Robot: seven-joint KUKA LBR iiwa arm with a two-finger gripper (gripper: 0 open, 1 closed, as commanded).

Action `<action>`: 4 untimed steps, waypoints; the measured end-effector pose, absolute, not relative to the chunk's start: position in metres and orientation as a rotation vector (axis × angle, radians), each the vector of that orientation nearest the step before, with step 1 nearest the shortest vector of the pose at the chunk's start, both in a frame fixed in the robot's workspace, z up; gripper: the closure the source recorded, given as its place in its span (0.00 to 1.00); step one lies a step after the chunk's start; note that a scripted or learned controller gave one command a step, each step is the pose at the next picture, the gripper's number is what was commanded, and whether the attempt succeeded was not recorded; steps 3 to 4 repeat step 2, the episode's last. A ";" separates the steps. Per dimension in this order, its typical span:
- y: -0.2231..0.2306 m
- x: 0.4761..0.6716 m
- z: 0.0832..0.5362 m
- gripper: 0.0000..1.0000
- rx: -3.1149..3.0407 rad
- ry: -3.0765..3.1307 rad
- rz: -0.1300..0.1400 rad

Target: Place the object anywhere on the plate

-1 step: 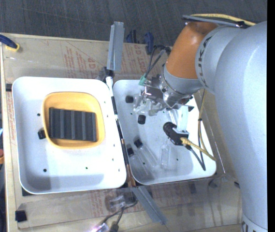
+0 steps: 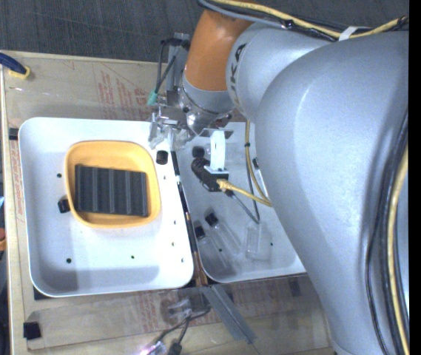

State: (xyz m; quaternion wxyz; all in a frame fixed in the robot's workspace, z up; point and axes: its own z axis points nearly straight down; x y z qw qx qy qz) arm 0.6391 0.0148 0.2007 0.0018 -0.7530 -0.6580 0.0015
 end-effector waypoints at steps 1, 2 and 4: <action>0.014 0.639 0.201 0.00 -2.364 -2.065 0.005; 0.016 0.623 0.190 0.00 -2.369 -2.057 0.008; 0.016 0.623 0.190 0.00 -2.369 -2.057 0.008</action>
